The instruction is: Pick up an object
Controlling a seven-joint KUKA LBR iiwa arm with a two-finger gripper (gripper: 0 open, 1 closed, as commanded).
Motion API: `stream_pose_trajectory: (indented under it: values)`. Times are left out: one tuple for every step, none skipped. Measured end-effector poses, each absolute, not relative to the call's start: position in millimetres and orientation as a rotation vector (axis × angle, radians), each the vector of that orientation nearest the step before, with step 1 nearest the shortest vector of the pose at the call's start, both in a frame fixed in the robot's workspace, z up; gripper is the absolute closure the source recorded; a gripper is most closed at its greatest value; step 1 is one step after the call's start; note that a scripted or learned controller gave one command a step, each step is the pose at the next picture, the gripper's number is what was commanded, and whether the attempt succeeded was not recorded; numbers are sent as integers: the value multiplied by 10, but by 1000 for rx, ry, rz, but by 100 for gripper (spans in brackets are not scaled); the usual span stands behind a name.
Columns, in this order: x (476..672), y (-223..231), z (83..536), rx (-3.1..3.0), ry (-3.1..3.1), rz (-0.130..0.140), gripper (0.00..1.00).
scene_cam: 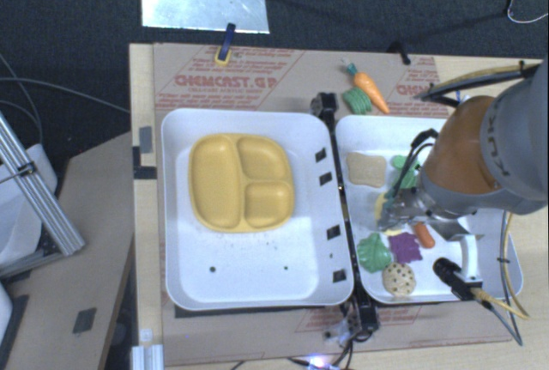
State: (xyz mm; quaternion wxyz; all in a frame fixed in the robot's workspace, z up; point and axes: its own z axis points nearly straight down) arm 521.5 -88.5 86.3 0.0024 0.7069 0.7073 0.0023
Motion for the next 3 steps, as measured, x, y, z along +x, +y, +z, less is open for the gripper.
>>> stream_pose_trajectory:
  values:
    - [4986, -1070, 921, 2223, 2221, -1, 100]
    - [4920, -111, 1896, 2203, 2234, 15, 100]
    - [4869, 418, 1843, 2210, 2232, 5, 100]
